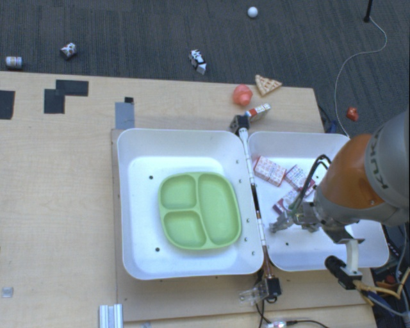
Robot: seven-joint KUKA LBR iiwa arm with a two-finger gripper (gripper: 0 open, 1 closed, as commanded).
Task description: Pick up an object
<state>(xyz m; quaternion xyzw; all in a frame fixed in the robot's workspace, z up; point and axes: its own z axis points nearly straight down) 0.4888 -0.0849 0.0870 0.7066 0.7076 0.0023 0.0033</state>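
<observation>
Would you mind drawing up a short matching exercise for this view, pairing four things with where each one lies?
Things:
1. green divided plate
2. pink patterned packets
3. red ball
4. small white ball

Places:
A. on the dark floor beyond the bench
B. in the left bin
C. on the bench top behind the bins
D. in the right bin, near the gripper

Right pairs: 1-B, 2-D, 3-C, 4-A
</observation>
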